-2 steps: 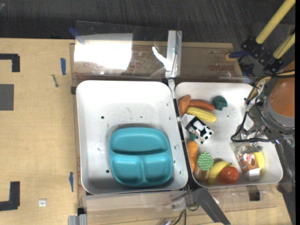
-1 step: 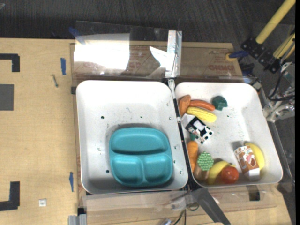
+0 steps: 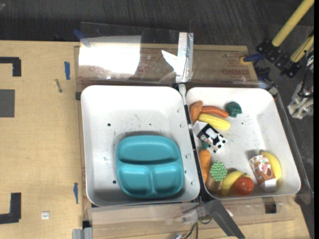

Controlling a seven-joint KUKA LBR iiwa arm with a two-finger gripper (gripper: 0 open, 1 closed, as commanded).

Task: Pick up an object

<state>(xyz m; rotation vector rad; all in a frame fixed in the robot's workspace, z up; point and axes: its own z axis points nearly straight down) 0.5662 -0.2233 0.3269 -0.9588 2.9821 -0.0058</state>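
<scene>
I see the left bin (image 3: pixel 94 133) holding a teal divided tray (image 3: pixel 148 164). The right bin (image 3: pixel 259 128) holds toy foods: corn (image 3: pixel 215 122), carrots (image 3: pixel 204 164), a tomato (image 3: pixel 243 184), a banana (image 3: pixel 272 164).

Tan bench (image 3: pixel 35 133) bearing two shallow white bins, left bin (image 3: pixel 99 108) touching right bin (image 3: pixel 259 118). Teal divided tray (image 3: pixel 148 166) at six o'clock in the left bin. Clear plastic sheet (image 3: pixel 129 59) at twelve o'clock. Yellow pole (image 3: pixel 296 14) at two o'clock.

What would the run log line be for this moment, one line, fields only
stage: before pick | left bin: teal tray | right bin: toy foods, incl. corn, tomato | held: nothing seen
</scene>
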